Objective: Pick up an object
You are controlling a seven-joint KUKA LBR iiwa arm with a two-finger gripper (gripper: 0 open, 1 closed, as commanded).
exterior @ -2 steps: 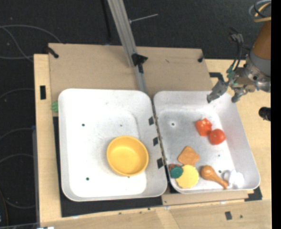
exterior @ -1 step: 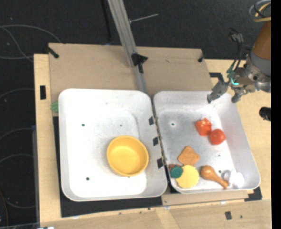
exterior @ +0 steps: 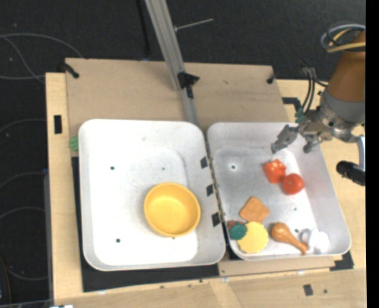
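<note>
Over the right bin (exterior: 318,191), near its upper right corner, the gripper (exterior: 297,140) hangs with its fingers apart and nothing between them. Just below it lie two red pieces touching each other: a red block-like piece (exterior: 274,170) and a round red tomato-like toy (exterior: 293,183). Further below the gripper sits an orange toast-shaped piece (exterior: 254,209), then a yellow round toy with a green bit (exterior: 249,236), and a brown drumstick-shaped toy (exterior: 287,235) at the bin's lower edge. Across the divider from the gripper, the left bin (exterior: 112,146) carries a yellow bowl (exterior: 171,208).

Now the risk, as I read it: those two red pieces are pressed together, so a descent between them could shove one aside or pinch both. The round one may roll out from closing fingers. A drop too close to the bin wall could catch a finger on it.

No brand, label or readable writing anywhere on the desk (exterior: 125,88).
</note>
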